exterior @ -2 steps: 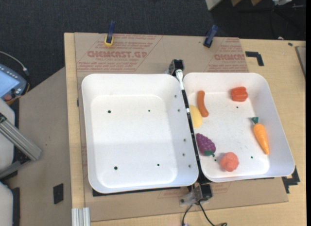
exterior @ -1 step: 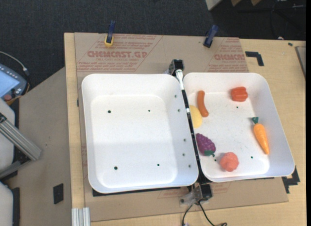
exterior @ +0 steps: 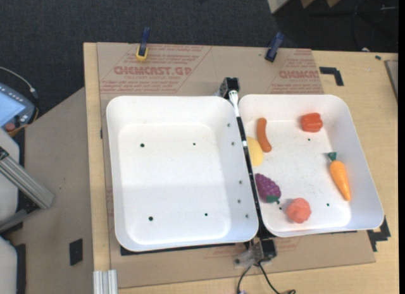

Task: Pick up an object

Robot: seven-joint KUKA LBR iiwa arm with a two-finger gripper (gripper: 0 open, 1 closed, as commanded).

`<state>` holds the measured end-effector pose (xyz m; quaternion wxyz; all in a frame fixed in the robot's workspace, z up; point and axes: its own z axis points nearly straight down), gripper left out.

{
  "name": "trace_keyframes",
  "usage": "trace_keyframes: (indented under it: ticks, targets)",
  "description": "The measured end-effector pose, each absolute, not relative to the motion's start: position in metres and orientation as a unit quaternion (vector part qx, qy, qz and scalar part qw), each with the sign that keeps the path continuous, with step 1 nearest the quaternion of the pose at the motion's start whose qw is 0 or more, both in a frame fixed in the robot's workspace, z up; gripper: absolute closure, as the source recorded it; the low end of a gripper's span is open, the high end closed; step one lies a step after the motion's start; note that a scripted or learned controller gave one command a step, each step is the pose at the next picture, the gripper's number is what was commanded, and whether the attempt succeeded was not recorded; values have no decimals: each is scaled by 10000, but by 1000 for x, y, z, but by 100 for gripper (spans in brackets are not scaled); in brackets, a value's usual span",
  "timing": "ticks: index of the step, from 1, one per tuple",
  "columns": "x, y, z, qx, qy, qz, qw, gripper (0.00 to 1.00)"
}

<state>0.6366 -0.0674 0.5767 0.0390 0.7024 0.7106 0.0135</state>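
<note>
Sitting on the left half of the worktop (exterior: 76, 160), the left bin (exterior: 171, 172) shows a bare white floor with four small dark dots, open room edge to edge. Its right rim touches the right bin (exterior: 297, 160) along a dark seam. A black clip (exterior: 229, 86) sits at the seam's far end and another clip (exterior: 262, 248) at the near end, with a cable trailing off the near edge.

All pickable objects lie in the right bin:
- Yellow fruit (exterior: 254, 152) lies against the seam-side wall, tight for access.
- Orange sausage (exterior: 263, 134) is just beside it, touching or nearly so.
- Purple grapes (exterior: 267, 188) are close to the same wall, toward the near edge.
- Pink-red round fruit (exterior: 298, 210) is near the bin's near rim, apart from the grapes.
- Red pepper (exterior: 311, 122) is toward the far rim, with free floor around it.
- Carrot (exterior: 340, 179) lies close to the right rim, green tip toward the far side.

The bin's middle floor is open.

The brown board (exterior: 209, 65) under the bins carries red print reading "CHEMCAST GP" near the far-left corner, repeated partly hidden on the far right. A blue-yellow clamp (exterior: 143, 45) and a blue clamp (exterior: 274, 47) grip the far edge.

Tool state: cannot tell.
</note>
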Motion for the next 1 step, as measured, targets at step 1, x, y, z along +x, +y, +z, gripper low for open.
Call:
trace_keyframes:
  ticks: [1]
  targets:
    - [637,-67,588,7021,7107,146,418,100]
